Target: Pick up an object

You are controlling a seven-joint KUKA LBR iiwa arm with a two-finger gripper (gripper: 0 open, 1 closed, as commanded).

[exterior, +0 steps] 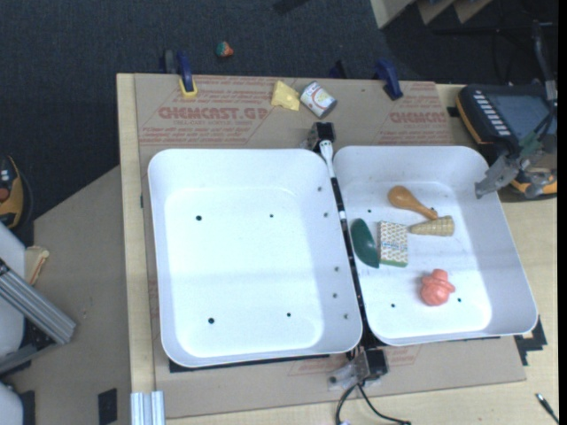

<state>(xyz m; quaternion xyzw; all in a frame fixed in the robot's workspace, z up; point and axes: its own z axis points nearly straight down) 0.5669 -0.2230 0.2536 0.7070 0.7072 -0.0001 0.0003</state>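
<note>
The right bin (496, 264) holds several small objects. A brown pear-shaped piece (409, 200) lies near the middle, with a tan ice-cream cone (432, 227) on its side just below it. A dark green piece (363, 242) lies against the bin's left wall, touching a speckled square pad (394, 243). A pink-red toy (436, 288) sits apart toward the front. A grey gripper tip (490, 182) juts in over the bin's right rim, well away from all the objects and holding nothing that I can see.
The left bin (177, 264) stands beside the right one, joined along a black hinge strip (338, 211). Behind the bins on the cardboard lie a yellow scrap (285, 96) and a small white box (317, 99). Blue clamps (186, 73) and a black device (500, 113) edge the bench.
</note>
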